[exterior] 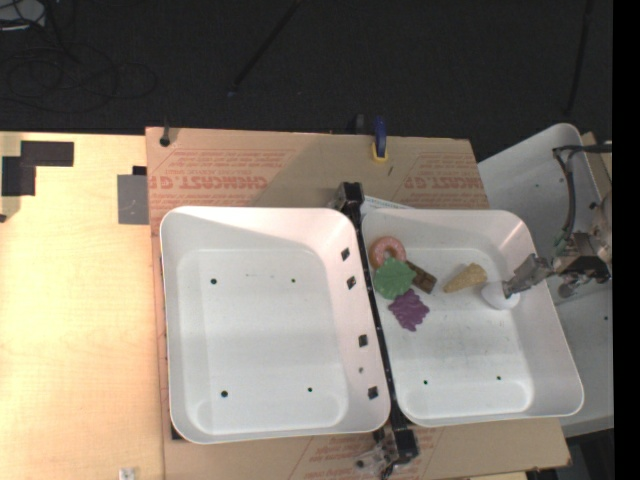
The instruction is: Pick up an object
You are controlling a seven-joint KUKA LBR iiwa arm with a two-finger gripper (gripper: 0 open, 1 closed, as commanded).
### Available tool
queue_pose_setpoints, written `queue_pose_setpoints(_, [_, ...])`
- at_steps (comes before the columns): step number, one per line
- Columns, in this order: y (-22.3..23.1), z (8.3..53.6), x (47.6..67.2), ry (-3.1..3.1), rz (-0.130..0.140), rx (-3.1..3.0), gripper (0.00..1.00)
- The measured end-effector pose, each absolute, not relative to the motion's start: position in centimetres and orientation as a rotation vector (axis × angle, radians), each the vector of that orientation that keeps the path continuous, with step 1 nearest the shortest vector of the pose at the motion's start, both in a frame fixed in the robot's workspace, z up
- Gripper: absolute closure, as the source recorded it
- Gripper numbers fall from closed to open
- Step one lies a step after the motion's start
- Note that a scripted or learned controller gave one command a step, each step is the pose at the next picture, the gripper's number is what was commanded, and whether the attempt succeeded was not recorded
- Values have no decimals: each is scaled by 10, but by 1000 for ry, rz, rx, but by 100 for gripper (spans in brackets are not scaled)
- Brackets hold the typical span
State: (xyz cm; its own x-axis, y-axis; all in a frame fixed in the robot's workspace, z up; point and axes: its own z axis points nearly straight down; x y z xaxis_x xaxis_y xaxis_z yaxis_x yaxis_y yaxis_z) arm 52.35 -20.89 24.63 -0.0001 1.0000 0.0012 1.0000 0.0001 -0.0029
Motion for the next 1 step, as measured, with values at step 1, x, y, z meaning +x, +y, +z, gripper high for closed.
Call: queue_pose_setpoints(1, [-181,382,537,-2235,-11,-2224,0])
